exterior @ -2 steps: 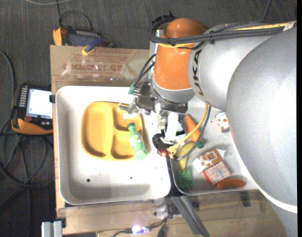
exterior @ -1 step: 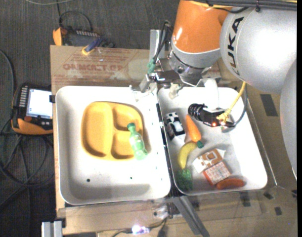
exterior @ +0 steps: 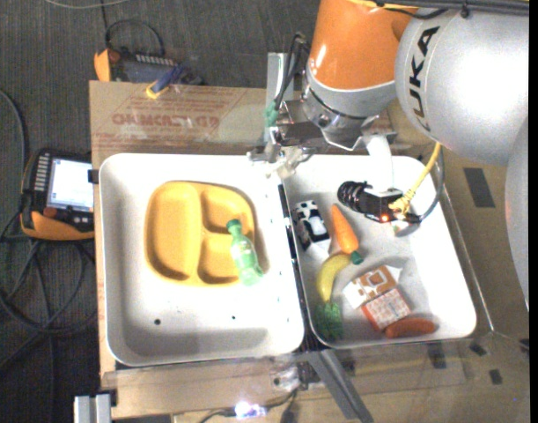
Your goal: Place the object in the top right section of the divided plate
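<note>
A yellow divided plate (exterior: 185,236) lies in the left bin (exterior: 163,333). A small green bottle (exterior: 245,256) rests on its side on the plate's right part, its cap near the inner divider and its body over the lower right section and the rim. My gripper (exterior: 282,155) hangs above the back edge where the two bins meet, up and to the right of the plate and apart from the bottle. Nothing shows in its grasp.
The right bin (exterior: 453,280) holds a black-and-white toy car (exterior: 311,223), a carrot (exterior: 343,229), a banana (exterior: 332,276), a green item (exterior: 330,322), a patterned box (exterior: 380,295) and a red sausage (exterior: 409,328). Cardboard (exterior: 172,117) lies behind the left bin.
</note>
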`<control>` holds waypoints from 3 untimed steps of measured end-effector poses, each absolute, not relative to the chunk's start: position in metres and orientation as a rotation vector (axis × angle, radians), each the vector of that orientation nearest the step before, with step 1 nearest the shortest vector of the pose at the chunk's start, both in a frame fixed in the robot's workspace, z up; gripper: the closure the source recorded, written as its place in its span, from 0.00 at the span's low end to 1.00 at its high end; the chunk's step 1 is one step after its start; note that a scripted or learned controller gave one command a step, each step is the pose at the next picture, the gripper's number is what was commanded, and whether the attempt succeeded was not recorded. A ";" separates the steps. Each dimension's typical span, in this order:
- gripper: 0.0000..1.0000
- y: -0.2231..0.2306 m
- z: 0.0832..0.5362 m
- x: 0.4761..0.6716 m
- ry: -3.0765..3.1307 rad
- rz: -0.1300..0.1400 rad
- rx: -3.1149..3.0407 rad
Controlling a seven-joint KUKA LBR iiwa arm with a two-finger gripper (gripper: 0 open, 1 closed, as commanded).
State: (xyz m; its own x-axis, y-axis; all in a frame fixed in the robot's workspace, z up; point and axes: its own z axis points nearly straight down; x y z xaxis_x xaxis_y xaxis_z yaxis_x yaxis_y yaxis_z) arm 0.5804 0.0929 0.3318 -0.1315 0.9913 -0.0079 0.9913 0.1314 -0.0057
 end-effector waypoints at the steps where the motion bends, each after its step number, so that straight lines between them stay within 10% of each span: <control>1: 1.00 0.092 0.434 0.542 2.571 -0.004 1.798; 3: 1.00 0.073 0.434 0.669 2.942 -0.005 1.091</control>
